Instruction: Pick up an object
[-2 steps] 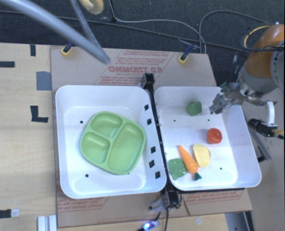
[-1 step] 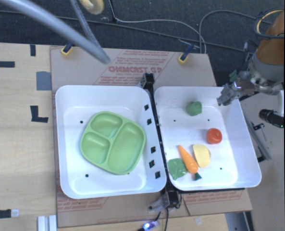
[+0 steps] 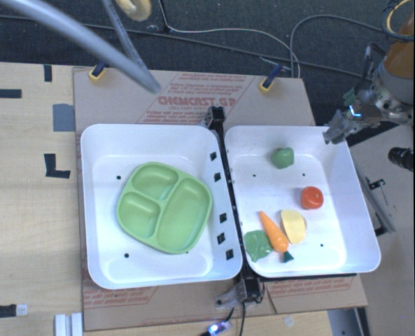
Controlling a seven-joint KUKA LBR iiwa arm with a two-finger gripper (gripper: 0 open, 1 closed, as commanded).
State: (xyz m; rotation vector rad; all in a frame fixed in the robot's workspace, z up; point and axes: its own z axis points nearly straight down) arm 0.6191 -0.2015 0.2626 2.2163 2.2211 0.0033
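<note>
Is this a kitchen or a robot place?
Probably a robot lab. A robot arm reaches toward two white bins on a bench; the toy carrot and green plate are for grabbing practice.

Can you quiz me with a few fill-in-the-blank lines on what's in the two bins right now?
1. The green divided plate lies in the ____ bin.
2. The orange carrot lies between a green leafy piece and a ____ piece.
3. The red tomato sits in the ____ bin.
4. The gripper is near that bin's ____ right corner.

Missing words: left; yellow; right; far
</note>
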